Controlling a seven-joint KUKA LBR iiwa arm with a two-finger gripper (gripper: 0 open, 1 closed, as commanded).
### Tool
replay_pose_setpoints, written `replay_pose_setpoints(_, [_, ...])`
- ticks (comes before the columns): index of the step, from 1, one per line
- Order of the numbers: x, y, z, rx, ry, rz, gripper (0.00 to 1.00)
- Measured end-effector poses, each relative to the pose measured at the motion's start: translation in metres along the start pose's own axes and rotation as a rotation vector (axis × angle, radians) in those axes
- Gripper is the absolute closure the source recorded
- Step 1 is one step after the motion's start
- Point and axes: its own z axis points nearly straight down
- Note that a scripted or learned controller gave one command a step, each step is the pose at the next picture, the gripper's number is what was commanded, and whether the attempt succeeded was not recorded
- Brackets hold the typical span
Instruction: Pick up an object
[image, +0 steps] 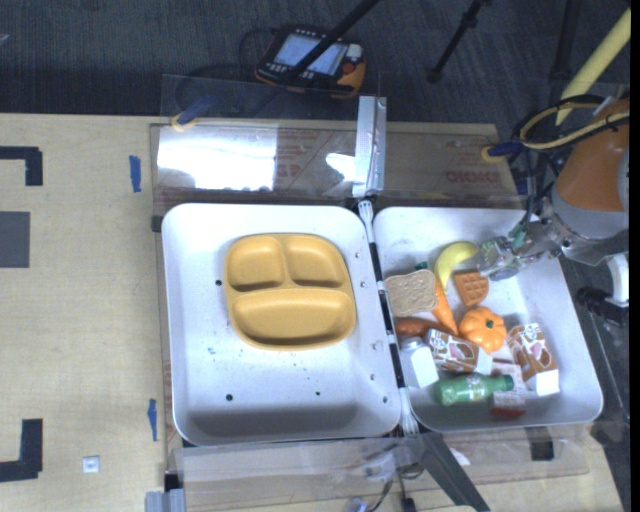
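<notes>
Claw (503, 257) over right bin (585, 385), beside yellow apple (455, 258); finger state unclear.

Evenly bright from above; strong glare on the clear panel (215, 160) behind the bins; slightly soft focus throughout.

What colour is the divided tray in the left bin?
Mustard yellow; the divided tray shows clearly in the camera view.

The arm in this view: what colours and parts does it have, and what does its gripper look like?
The arm is grey with an orange band above the wrist. Yellow and dark cables loop beside it. The gripper is slim, metallic, with small greenish details.
</notes>
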Motion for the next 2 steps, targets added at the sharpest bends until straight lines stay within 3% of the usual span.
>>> replay_pose_setpoints(1, [0.003, -0.018, -0.042, 0.028, 0.005, 0.181, 1.00])
replay_pose_setpoints(2, [0.074, -0.055, -0.097, 0.033, 0.007, 0.263, 1.00])
